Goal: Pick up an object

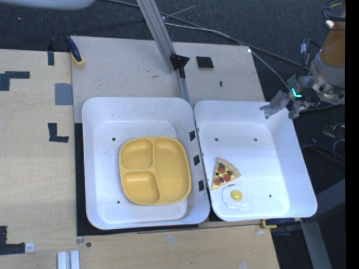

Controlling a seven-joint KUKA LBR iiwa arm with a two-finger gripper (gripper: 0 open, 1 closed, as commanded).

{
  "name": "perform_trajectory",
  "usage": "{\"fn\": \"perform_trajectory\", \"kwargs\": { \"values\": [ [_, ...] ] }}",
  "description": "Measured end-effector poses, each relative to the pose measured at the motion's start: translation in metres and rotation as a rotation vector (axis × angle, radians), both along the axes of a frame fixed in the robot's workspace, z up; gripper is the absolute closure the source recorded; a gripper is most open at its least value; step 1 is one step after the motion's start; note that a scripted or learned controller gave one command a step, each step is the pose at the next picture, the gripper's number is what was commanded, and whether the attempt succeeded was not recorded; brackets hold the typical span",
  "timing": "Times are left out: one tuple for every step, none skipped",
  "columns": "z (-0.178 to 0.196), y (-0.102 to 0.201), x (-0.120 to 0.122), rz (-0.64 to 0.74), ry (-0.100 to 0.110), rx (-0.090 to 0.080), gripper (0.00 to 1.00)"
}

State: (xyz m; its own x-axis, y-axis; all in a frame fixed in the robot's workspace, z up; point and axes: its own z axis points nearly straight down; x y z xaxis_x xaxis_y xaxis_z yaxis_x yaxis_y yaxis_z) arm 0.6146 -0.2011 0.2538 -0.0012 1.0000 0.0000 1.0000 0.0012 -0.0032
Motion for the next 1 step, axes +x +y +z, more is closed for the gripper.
{"fn": "perform_trajectory", "kwargs": {
  "values": [
    [0.0009,0.0000,0.0005,0.000,-0.002,-0.001,0.00]
  ]
}}
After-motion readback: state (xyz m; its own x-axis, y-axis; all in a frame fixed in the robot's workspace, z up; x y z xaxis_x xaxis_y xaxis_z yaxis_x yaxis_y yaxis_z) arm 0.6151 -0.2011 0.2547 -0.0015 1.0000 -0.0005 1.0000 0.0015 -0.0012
